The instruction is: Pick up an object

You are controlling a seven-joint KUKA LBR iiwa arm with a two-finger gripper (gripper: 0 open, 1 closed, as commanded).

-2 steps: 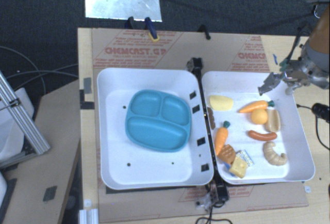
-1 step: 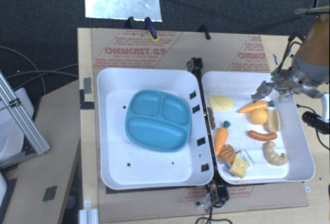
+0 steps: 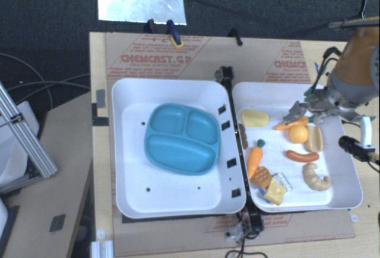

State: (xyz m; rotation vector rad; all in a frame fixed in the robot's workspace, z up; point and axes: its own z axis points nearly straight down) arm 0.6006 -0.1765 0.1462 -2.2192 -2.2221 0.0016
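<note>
Smooth round orange point(image 3: 298, 134) in the right white bin point(image 3: 350, 188), touching a thin orange wedge point(image 3: 284, 125) (long axis slanting up toward the hand). Metal hand point(image 3: 298, 113) just above, open or closed impossible to tell. Nearby: glossy sausage point(image 3: 302, 156) lying crosswise, tapered carrot point(image 3: 255, 160) pointing down, pale yellow block point(image 3: 254, 118). Blue sectioned plate point(image 3: 183, 138) in the left bin point(image 3: 127, 132)

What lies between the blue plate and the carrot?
In the camera view, the two bins' adjoining walls with black clips lie between the blue plate and the carrot.
</note>
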